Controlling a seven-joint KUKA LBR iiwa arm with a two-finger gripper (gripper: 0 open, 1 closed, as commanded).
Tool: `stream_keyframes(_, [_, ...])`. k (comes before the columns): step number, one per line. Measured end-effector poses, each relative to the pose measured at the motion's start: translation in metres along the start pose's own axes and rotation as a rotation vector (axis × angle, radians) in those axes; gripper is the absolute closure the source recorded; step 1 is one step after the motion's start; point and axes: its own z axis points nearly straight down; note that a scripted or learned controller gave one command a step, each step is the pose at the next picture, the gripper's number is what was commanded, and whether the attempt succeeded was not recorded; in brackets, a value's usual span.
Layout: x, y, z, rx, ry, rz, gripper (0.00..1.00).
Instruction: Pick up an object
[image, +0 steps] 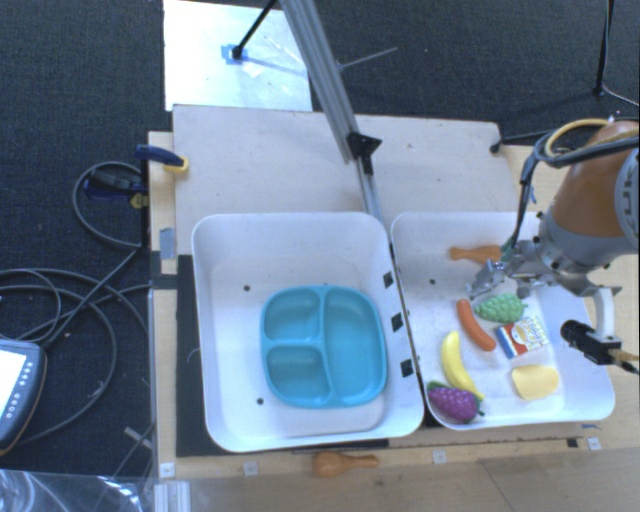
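Camera view: a bench seen from above at a slant, bearing two shallow white bins side by side.
Left bin (215, 300): holds a turquoise divided plate (323, 346) with three compartments, lying flat near the bin's middle.
Right bin (420, 240): holds a cluster of toy foods.
Arm (595, 195): grey with an orange band, reaching in from the right over the right bin's upper half.
Gripper (497, 279): low over the bin, just above the green grapes; whether the claw is wide or narrow cannot be told, and nothing is seen held in it.
Green grapes (500, 308): just beside the gripper tip, touching or nearly touching it.
Sausage (475, 324): orange-red, lying slantwise just left of the green grapes.
Banana (457, 365): yellow, below the sausage.
Purple grapes (453, 402): at the bin's lower left corner, touching the banana's end.
Small carton (522, 336): white with red and blue print; the writing is too small to read.
Yellow wedge (536, 381): below the carton.
Orange drumstick (474, 254): near the bin's upper middle, left of the gripper.
Outside the bins: a second orange drumstick (344, 463) on the bench's front edge.
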Motion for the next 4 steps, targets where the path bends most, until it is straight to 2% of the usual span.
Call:
stream_keyframes(1, [0.000, 0.002, -0.014, -0.007, -0.001, -0.001, 1.00])
stream_keyframes(2, [0.010, 0.001, -0.067, -0.010, -0.001, -0.006, 1.00])
stream_keyframes(3, [0.010, 0.002, -0.100, -0.008, -0.001, -0.006, 1.00])
stream_keyframes(4, [0.061, -0.005, -0.108, -0.005, 0.002, -0.011, 1.00])
